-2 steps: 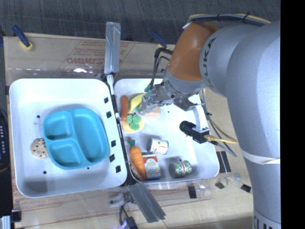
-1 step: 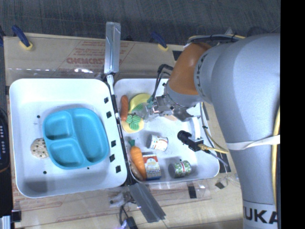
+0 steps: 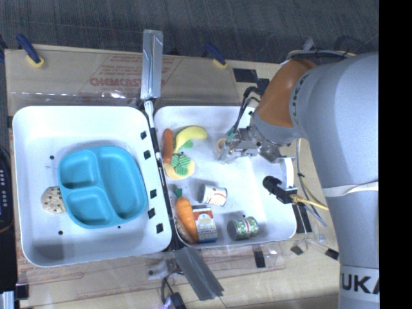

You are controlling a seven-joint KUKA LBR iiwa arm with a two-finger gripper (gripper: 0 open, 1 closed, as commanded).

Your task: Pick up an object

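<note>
My gripper (image 3: pixel 227 149) is low in the right bin (image 3: pixel 270 219), near its back right part, with the grey arm reaching in from the right. A small tan thing (image 3: pixel 221 145) shows right at the gripper's tip; whether it is gripped I cannot tell. To its left lie a yellow banana (image 3: pixel 190 134), a reddish sausage (image 3: pixel 168 143) and a yellow-green corn piece (image 3: pixel 181 165). Nearer the front are a white cup (image 3: pixel 213 195) on its side, an orange carrot (image 3: pixel 186 215), a small carton (image 3: pixel 205 224) and a green can (image 3: pixel 243 226).
The left bin (image 3: pixel 32 166) holds a blue compartment tray (image 3: pixel 102 185) and a cookie (image 3: pixel 52 200) at the tray's left. A metal divider (image 3: pixel 150 63) runs between the bins. Bare floor of the right bin lies in front of the gripper.
</note>
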